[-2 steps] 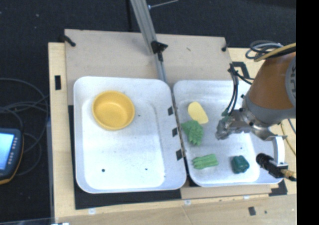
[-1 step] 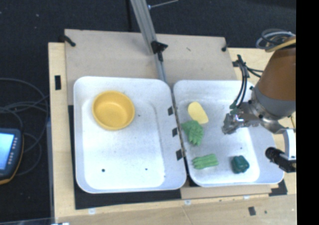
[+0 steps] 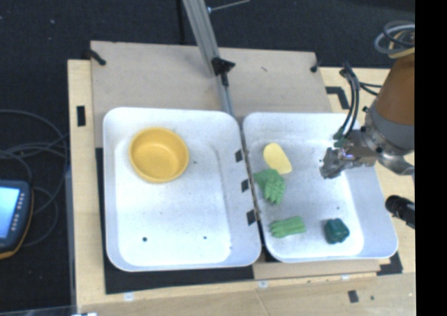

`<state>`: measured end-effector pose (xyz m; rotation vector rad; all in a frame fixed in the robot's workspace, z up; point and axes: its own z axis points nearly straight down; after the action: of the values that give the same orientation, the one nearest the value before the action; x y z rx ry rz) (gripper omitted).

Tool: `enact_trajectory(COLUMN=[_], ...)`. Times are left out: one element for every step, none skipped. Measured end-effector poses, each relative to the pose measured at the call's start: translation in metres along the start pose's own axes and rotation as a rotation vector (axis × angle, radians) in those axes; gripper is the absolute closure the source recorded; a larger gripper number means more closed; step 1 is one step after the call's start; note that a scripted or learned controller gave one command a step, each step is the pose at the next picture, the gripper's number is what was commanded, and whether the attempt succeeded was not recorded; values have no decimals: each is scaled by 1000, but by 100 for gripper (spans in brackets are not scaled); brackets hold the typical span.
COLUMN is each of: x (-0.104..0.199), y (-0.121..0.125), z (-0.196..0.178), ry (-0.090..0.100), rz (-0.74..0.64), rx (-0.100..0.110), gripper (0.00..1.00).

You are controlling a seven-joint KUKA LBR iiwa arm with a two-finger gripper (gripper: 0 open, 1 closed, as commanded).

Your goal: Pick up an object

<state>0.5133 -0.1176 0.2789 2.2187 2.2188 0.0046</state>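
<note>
Right now the gripper (image 3: 334,166) is hanging over the right bin (image 3: 363,199), toward its right side, with the arm's orange band (image 3: 399,91) showing above it at the view's right; whether the claw is wide or narrow, cannot tell, it's too small and dark. Nothing is sitting in it that I can make out. Candidate objects are all lying in the right bin: a yellow oval piece (image 3: 277,158) near the divider, a green leafy-looking toy (image 3: 271,186) just below it and touching or nearly touching the bin's left wall, a green ridged piece (image 3: 288,226) lower down, and a dark green block (image 3: 336,231) near the bottom right. The left bin (image 3: 174,231) is holding a yellow bowl (image 3: 160,154). Risks, judging from here: the gripper is sitting over bare bin floor, well apart from every object, so closing at this spot is probably catching nothing. The leafy toy is crowding the wall, so one side of the claw is likely hitting the rim there. The yellow piece looks rounded and may be slipping out sideways under a pinch. The dark block is nearest but close to the bin's curved corner.
</note>
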Motion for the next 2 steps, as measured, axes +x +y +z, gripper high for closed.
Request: enact_trajectory(x=[45, 90], y=[19, 45], z=[-3, -4], ry=[1, 1], rz=[-4, -3], rx=[4, 5], gripper=[100, 100])
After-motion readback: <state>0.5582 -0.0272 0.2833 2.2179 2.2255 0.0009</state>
